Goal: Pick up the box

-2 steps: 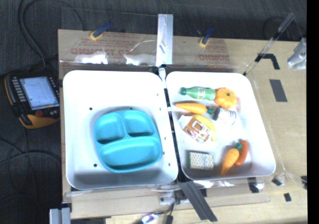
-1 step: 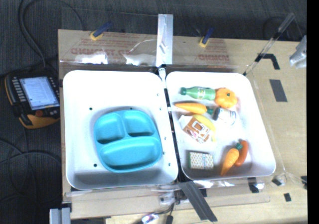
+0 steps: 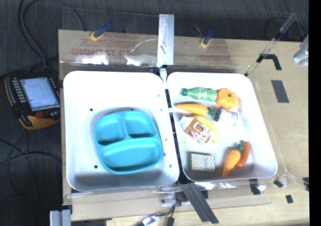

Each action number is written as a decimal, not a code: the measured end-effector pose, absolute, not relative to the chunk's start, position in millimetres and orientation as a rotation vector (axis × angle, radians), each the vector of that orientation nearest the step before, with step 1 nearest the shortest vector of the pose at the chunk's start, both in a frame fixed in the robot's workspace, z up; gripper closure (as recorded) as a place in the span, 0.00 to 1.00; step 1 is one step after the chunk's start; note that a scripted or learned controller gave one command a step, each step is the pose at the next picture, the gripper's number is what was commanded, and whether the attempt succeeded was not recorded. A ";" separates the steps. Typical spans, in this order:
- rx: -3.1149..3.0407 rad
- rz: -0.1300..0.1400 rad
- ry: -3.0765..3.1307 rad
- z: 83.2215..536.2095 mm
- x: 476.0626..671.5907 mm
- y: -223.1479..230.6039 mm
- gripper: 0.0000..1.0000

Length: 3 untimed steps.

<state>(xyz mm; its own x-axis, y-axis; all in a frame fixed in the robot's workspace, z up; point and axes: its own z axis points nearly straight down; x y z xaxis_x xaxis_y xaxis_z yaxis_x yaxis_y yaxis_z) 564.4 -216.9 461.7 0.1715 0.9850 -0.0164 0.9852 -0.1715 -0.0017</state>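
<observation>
I'm looking down on the tabletop (image 3: pixel 281 134) with its two white bins side by side. The left bin (image 3: pixel 80 119) is holding a blue sectioned tray (image 3: pixel 129 140), lying flat near its middle. The right bin (image 3: pixel 261 129) is carrying the clutter — a green bottle (image 3: pixel 199 92) lying on its side along the far wall, an orange pumpkin-like toy (image 3: pixel 227 99) just right of it, and a carrot (image 3: pixel 191 108) lying just nearer than the bottle. The box (image 3: pixel 199 130), white with orange print, is sitting tilted in the bin's middle, with a yellow item partly under its right edge. Nearer to me, a small patterned packet (image 3: pixel 202 161) is lying flat, and two more carrots (image 3: pixel 235 157) are resting beside it on the right. I cannot tell the gripper's state.
</observation>
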 end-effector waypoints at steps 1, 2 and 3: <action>2.395 -0.026 2.015 470.9 565.3 -216.4 1.00; 2.392 -0.031 2.014 480.2 566.2 -216.1 1.00; 2.389 -0.036 2.013 489.5 567.1 -215.7 1.00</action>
